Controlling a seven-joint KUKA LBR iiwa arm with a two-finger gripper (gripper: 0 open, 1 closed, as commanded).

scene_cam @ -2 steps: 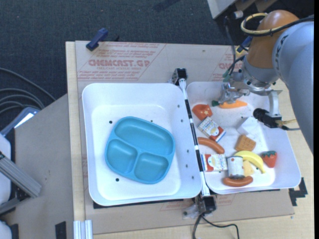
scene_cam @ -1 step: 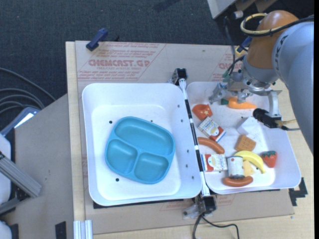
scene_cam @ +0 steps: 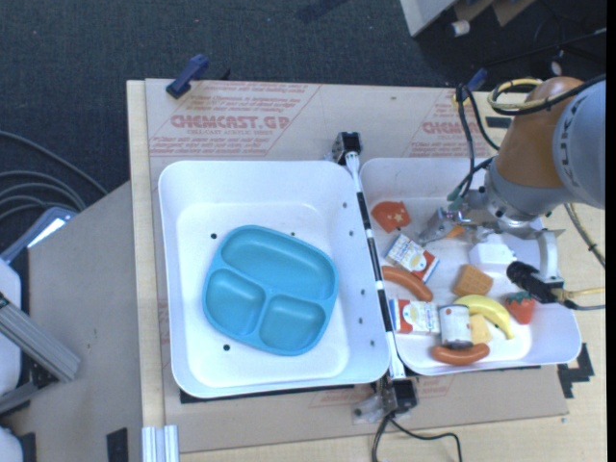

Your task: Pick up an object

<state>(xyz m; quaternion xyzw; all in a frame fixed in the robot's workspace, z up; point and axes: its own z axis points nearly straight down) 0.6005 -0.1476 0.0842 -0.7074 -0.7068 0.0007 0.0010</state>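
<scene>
2 white bins (scene_cam: 183,258) on brown bench (scene_cam: 241,123), dark carpet (scene_cam: 96,27)

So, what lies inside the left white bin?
The left white bin holds one blue tray with three compartments, lying flat. The tray hides the bin floor under it, so anything beneath cannot be seen.

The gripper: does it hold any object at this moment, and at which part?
Nothing is seen held. The gripper hangs low over the right bin, near the tomato, with no object between its fingers.

right bin (scene_cam: 414,173) | banana (scene_cam: 484,313), two sausages (scene_cam: 408,281), tomato slice (scene_cam: 391,216), cartons (scene_cam: 408,255), bread (scene_cam: 473,281) lying loose
</scene>
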